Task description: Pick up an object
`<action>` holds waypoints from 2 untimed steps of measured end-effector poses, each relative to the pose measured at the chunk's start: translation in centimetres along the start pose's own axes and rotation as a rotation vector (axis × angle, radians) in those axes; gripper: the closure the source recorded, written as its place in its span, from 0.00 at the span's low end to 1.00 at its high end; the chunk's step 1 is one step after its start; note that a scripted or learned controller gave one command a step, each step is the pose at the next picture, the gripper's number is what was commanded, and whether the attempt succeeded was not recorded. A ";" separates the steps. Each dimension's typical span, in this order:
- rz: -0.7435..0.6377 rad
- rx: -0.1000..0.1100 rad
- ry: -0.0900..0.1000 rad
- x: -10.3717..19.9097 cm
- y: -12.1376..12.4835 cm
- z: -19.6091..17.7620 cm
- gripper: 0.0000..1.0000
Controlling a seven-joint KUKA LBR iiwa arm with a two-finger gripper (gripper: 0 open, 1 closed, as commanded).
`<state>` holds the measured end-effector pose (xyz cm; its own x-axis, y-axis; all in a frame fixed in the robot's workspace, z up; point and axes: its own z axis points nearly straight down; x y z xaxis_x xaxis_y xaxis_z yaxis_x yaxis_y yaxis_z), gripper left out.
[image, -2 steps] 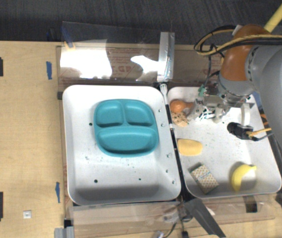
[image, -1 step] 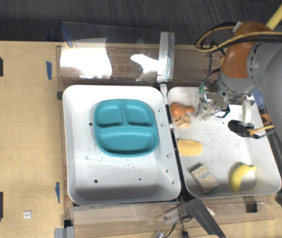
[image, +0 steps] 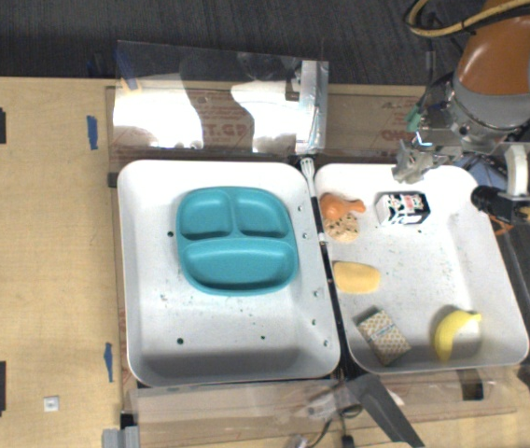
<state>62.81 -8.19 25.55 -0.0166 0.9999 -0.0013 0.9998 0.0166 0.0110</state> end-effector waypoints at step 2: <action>-0.321 0.009 0.002 -9.3 -5.5 11.4 1.00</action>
<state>57.55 -17.55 14.12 -0.3310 0.9436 -0.0013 0.9436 0.3310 0.0011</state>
